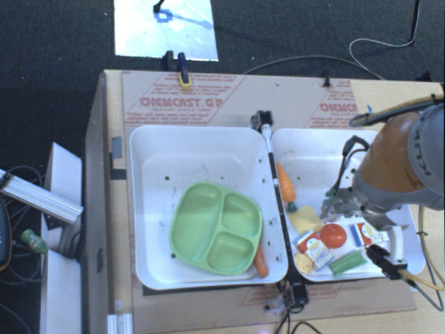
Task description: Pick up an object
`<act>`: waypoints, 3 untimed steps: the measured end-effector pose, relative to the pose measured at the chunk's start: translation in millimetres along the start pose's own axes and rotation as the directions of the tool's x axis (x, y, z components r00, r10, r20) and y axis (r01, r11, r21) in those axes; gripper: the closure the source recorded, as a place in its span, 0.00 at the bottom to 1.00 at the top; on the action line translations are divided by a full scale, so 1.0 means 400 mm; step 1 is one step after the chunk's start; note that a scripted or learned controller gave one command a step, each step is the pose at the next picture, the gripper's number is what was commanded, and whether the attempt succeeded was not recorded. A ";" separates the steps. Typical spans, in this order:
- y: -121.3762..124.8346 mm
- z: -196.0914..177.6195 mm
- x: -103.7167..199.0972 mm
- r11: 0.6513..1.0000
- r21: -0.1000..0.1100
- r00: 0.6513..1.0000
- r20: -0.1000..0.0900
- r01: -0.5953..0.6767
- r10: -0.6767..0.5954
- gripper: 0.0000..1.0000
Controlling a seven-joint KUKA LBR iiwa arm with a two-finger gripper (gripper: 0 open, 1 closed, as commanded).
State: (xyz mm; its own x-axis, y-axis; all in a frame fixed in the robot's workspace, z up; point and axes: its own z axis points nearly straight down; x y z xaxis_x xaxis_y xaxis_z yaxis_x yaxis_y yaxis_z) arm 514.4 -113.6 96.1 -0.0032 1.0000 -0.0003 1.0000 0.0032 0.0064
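The right bin (306, 148) holds a heap of toy food at its near end: a red tomato (334, 235), a yellow cheese wedge (304, 220), a red-and-white packet (314, 250), a green pod (347, 261) and a white carton with blue and red print (364, 234). An orange carrot (284, 181) lies along that bin's left wall. My gripper (334, 204) hangs low over the heap, just behind the tomato and right of the cheese. The wrist hides whatever lies right under it.
The left bin (156, 152) carries a green divided plate (216, 228), with a second carrot (260, 263) at the plate's near right edge. The grey arm with its orange band (391, 155) covers the right bin's right side. A cable runs along the bins' shared wall (272, 165).
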 end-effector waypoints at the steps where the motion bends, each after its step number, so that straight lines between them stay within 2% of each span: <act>1: 0.000 0.000 0.000 1.000 0.000 1.000 0.000 0.000 0.000 0.00; 2: 0.154 0.030 0.052 1.000 0.005 1.000 0.000 0.000 0.000 0.00; 3: 0.156 0.003 0.052 1.000 0.003 1.000 0.000 0.002 -0.002 1.00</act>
State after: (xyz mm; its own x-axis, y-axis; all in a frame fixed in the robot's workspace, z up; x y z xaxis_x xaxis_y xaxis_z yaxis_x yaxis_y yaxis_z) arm 576.9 -92.5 95.2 -0.0047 1.0000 -0.0006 1.0000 0.0048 0.0035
